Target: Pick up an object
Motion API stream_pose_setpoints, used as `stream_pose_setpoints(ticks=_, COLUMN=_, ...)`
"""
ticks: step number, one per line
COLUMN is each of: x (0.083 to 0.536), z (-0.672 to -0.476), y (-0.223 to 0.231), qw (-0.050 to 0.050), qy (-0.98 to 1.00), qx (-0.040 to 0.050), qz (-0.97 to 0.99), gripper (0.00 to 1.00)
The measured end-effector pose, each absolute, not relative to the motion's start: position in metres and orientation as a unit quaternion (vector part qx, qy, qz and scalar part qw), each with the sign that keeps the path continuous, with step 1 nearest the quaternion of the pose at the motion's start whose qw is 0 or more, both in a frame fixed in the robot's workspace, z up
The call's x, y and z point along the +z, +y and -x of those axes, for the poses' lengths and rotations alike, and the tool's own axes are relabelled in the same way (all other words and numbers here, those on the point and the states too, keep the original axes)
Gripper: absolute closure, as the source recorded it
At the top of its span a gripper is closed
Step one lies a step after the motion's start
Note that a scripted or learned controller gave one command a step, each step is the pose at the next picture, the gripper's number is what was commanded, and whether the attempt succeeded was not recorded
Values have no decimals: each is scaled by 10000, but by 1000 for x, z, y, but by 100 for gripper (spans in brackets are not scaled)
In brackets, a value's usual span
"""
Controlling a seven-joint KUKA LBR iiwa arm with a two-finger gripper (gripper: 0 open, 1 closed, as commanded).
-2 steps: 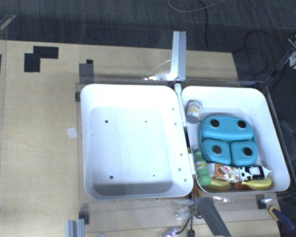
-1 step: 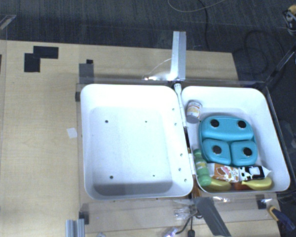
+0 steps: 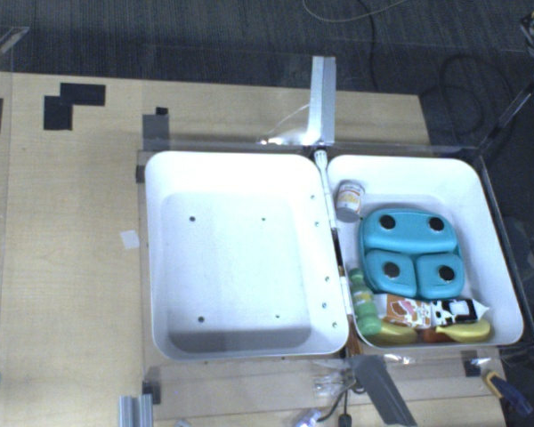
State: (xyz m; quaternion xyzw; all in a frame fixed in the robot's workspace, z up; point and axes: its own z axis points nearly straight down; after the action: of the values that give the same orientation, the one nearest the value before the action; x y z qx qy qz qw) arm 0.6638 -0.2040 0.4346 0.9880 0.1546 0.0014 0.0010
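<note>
The right bin [image 3: 481,205] holds a teal moulded tray [image 3: 411,254] with several round dimples, lying near the bin's middle. A small can [image 3: 348,200] stands at the bin's left wall, above the teal tray. Along the bin's front edge lie a green bottle [image 3: 363,299], a printed orange and white packet [image 3: 425,312] and a yellow banana-shaped item [image 3: 427,332].
The left bin [image 3: 236,256] sits beside the right one, with a narrow divider between them. A metal post [image 3: 323,100] rises behind the bins. Black tape marks [image 3: 71,103] lie on the wooden bench at the far left. Cables trail on the dark floor at the back.
</note>
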Motion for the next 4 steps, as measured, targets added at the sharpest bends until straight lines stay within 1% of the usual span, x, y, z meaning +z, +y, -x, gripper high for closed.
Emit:
stream_pose_setpoints(ticks=1, x=434, z=-663, y=-205, qw=2, qy=1033, qx=25, qz=-9947, gripper=100)
stream_pose_setpoints(ticks=4, x=436, z=-664, y=-205, qw=-3, qy=1032, qx=32, qz=-9947, gripper=100)
